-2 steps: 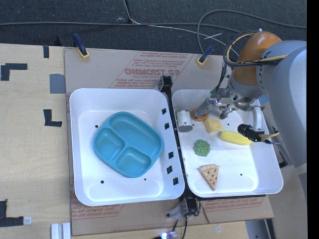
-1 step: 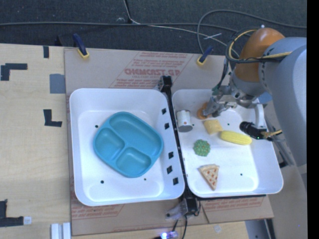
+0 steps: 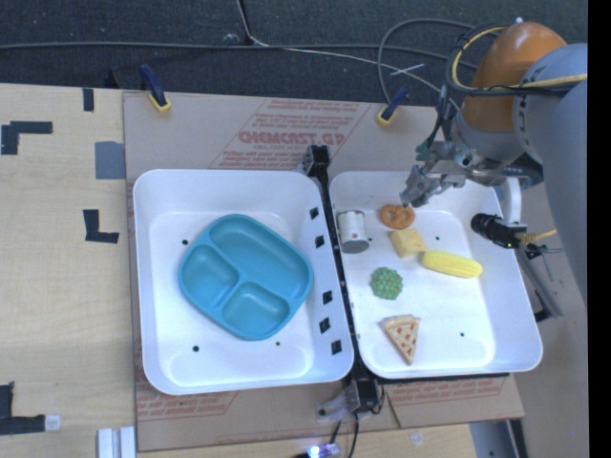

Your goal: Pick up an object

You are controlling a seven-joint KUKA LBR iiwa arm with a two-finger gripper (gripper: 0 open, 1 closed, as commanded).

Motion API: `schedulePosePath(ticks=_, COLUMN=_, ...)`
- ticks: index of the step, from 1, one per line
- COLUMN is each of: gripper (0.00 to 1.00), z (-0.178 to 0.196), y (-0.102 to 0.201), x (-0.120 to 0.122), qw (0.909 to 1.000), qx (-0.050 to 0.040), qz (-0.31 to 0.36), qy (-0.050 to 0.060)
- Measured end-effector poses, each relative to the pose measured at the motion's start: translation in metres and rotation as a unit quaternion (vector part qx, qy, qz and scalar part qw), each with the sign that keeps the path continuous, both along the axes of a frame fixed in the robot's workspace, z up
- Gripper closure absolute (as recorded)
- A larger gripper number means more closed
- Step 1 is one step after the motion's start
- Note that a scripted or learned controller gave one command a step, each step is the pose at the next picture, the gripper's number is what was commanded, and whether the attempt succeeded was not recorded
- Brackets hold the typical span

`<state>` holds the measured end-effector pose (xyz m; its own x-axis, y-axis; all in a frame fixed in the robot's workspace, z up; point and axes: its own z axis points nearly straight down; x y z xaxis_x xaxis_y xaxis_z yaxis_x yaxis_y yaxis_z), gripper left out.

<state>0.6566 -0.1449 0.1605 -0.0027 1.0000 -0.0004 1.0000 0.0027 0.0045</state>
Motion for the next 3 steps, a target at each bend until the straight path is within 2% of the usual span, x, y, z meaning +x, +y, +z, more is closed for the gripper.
schedulePosePath(ticks=2, gripper=1.00, z=0.082, y=0.003, x=-0.005, qw=1.0000, qx=-0.0001, qz=0.000, qy=0.001)
schedulePosePath(ticks=3, gripper=1.00, z=0.083, y=0.064, x=-0.023, qw=1.0000, qx=0.0009, qz=0.002, qy=0.003)
